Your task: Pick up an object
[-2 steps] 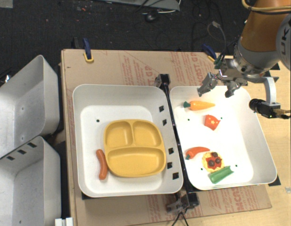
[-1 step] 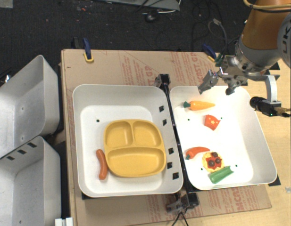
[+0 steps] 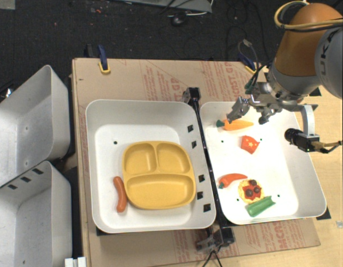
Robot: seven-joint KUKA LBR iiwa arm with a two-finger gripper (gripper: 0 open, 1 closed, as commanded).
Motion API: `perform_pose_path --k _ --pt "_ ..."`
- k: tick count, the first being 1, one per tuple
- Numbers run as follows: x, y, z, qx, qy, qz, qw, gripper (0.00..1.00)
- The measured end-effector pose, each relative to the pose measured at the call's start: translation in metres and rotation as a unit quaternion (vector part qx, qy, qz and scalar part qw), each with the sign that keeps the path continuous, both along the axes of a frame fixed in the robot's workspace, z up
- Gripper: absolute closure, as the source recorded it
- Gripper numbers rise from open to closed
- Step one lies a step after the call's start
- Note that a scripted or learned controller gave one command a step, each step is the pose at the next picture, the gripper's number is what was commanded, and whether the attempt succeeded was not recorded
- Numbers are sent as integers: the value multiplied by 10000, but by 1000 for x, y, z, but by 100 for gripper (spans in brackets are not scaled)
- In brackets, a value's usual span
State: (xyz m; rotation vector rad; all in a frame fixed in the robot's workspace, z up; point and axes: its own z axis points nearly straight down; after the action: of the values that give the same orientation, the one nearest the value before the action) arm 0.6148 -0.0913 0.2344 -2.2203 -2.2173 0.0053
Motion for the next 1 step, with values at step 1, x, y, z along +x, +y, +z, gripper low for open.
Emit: perform_pose_path --k 1 --pt "-1 -8 -47 0 5 -4 10000 0"
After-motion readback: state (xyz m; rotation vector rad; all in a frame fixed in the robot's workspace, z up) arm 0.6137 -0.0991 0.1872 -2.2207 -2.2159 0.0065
